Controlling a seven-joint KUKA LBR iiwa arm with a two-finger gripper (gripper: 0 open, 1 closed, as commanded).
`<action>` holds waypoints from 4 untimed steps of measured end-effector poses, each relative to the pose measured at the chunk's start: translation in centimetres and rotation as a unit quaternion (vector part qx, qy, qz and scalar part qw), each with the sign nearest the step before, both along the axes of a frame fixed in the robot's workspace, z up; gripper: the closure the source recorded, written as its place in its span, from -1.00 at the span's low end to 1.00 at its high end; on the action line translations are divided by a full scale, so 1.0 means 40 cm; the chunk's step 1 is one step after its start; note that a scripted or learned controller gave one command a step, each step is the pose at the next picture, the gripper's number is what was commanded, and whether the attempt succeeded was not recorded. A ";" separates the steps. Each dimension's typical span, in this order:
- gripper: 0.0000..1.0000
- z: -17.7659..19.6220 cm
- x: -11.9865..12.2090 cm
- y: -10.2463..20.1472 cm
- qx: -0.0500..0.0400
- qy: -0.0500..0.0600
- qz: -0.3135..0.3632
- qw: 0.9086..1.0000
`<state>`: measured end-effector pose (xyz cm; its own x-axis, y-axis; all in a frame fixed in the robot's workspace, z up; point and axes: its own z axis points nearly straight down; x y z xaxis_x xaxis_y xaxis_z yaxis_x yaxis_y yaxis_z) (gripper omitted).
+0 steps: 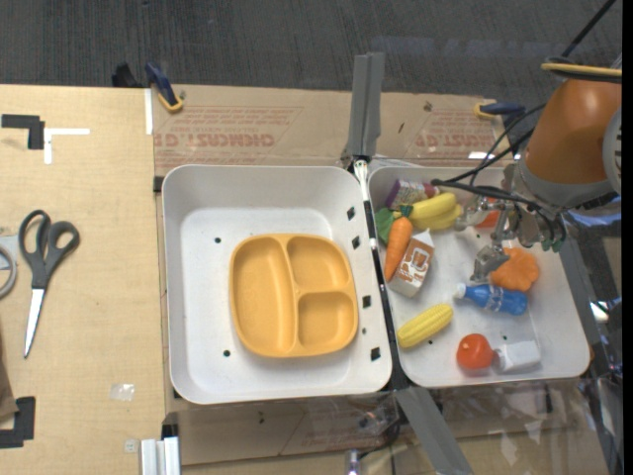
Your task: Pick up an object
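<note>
Orange lump [515, 270] at right bin's [566, 359] 3 o'clock | gripper [492, 257] low alongside, likely lining up a grab | grip state: cannot tell

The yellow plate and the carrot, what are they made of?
The yellow plate looks like smooth moulded plastic: even colour, soft sheen, rounded compartments. The carrot seems a plastic or rubbery toy, uniformly orange with a green top; which one is unclear.
</note>
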<state>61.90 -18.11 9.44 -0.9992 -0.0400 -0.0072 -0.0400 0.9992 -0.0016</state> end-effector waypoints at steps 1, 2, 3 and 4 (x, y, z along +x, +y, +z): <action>-1.00 -0.003 -0.148 -0.058 0.001 0.002 -0.030 1.000; -1.00 -0.004 -0.219 -0.016 0.001 0.002 -0.041 0.999; -1.00 -0.004 -0.311 -0.102 0.000 0.001 -0.021 1.000; 1.00 0.025 -0.296 -0.094 0.001 -0.006 -0.019 1.000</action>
<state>50.05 -21.86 10.46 -0.9998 -0.0029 -0.0202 -0.0029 1.0000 -0.0003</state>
